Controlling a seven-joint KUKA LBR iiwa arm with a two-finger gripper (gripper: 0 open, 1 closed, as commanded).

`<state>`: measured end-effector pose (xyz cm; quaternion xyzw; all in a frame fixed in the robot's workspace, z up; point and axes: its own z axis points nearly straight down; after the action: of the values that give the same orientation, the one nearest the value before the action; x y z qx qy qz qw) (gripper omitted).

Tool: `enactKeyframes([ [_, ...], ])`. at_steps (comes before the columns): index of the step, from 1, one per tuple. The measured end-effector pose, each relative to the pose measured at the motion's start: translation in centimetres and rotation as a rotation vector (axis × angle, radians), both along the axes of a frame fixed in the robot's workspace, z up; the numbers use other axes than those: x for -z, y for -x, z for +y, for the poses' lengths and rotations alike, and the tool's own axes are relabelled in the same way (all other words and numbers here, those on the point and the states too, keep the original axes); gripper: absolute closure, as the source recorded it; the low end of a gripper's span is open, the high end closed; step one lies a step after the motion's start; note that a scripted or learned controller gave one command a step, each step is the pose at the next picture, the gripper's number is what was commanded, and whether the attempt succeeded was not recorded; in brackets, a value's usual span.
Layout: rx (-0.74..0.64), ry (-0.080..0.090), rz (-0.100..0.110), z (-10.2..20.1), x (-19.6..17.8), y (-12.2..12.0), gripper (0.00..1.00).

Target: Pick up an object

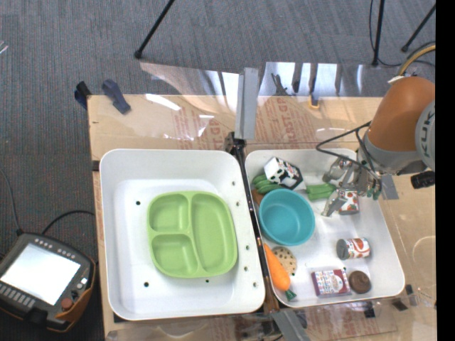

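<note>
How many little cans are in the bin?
2. One small red-and-white metal can lies on its side right of the blue bowl; another similar can sits under the hand. More may be hidden.

Both white bins, the left bin [114, 190] and the right bin [387, 240], are seen as smooth plastic with a slight gloss. The green divided plate [192, 233] is matt plastic, and the blue bowl [286, 217] looks smooth and faintly shiny. A metallic sheen is shown by the small can [353, 248] under its printed label. The bench top [178, 123] appears as brown cardboard under glossy clear film with bright reflections. The floor [71, 41] is covered in rough grey carpet. The gripper [346, 190] is made of bare grey metal
</note>
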<state>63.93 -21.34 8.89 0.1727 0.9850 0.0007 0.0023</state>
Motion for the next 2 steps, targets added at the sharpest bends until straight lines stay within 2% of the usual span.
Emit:
enactKeyframes([
  [1,0.159,-0.001,0.003,0.0,0.1,0.2,0.0],
  [2,0.218,-0.001,0.004,0.1,0.1,1.9,0.0],
])
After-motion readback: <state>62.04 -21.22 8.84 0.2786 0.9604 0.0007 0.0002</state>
